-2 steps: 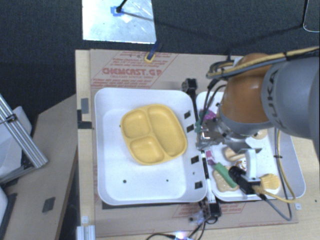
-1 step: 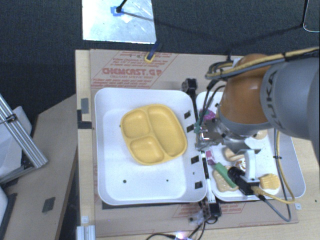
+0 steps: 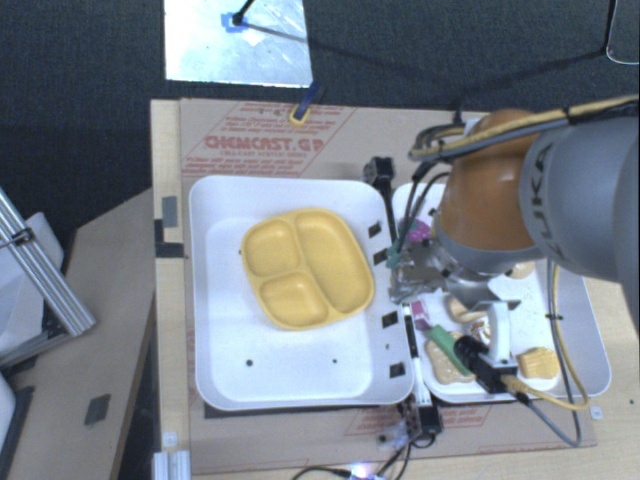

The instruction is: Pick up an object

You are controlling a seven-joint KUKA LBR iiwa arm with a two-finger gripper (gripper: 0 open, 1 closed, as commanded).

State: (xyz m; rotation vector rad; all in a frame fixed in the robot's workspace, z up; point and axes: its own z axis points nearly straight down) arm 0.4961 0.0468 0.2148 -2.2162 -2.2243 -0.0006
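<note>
Evidently the arm (image 3: 560, 198) hung low over the right bin (image 3: 598, 368), with the end effector (image 3: 452, 290) buried under the wrist, so whether it was open or closed could not be told, and nothing was seen held in it. The candidates for picking lay crowded in that bin: a pink piece (image 3: 421, 316) just beside the end effector, a green piece (image 3: 462, 348) touching a tan piece (image 3: 443, 360), and a yellow block (image 3: 538, 365) near the front edge. A good try would probably single out the yellow block, which sat a little apart from the others, and come down straight over it; the green and tan pair looked too tangled for a clean grip. The bin's wall was close, so a slanted approach risked a knock.

The left bin (image 3: 215, 268) carried a yellow divided plate (image 3: 305, 266). Both bins rested on a cardboard sheet (image 3: 270, 133) with red print, laid on the pale surface (image 3: 110, 258). Beyond lay dark carpet with a silvery sheet (image 3: 235, 28), and a metal frame (image 3: 40, 278) stood at the left.
</note>
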